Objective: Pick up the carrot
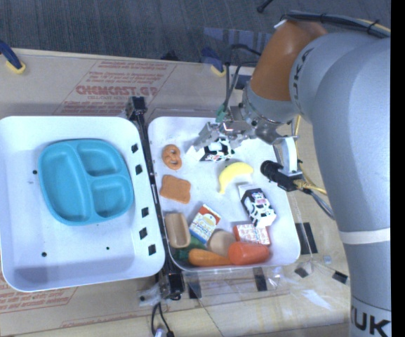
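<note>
The carrot (207, 258) lies on its side at the near edge of the right bin (286, 239), its tip pointing left, touching a red tomato-like piece (248, 253) on its right and just in front of a beige round piece (221, 241). The gripper (217, 136) is well apart from it, at the far side of the same bin, hanging off the grey arm (342, 111) that comes in from the right. The gripper sits right over a small black-and-white cow toy (218, 149); whether it has hold of the toy is hard to judge from this angle, and I cannot tell how far open it is.

Between gripper and carrot lie a yellow banana (234, 174), a second cow-patterned carton (258, 207), a small red box (253, 234), a juice carton (203, 224) and a bread roll (177, 229). Toward the left wall of the bin sit an orange pretzel-shaped toy (172, 156) and a brown slice of toast (175, 189).

The left bin (20, 258) holds a blue divided plate (86, 181), lying flat toward its far half.
</note>
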{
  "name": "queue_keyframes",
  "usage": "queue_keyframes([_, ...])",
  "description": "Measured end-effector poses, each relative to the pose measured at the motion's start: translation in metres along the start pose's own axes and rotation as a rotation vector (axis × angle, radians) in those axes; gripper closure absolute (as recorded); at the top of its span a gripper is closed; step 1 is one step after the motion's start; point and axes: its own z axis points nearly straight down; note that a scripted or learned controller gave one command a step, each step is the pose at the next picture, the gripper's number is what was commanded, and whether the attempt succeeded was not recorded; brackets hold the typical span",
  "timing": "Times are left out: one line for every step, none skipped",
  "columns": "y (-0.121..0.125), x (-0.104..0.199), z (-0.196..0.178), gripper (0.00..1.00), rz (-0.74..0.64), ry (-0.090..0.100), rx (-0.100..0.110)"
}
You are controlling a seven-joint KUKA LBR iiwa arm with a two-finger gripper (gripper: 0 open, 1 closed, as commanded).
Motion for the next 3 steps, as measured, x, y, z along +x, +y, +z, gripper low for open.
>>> queue_keyframes([-0.058,0.029,0.09,0.0,-0.008,0.003,0.007])
queue_keyframes([-0.045,-0.019,0.006,0.0,-0.29,0.0,0.002])
queue_keyframes([-0.059,0.031,0.092,0.0,-0.477,0.008,0.01])
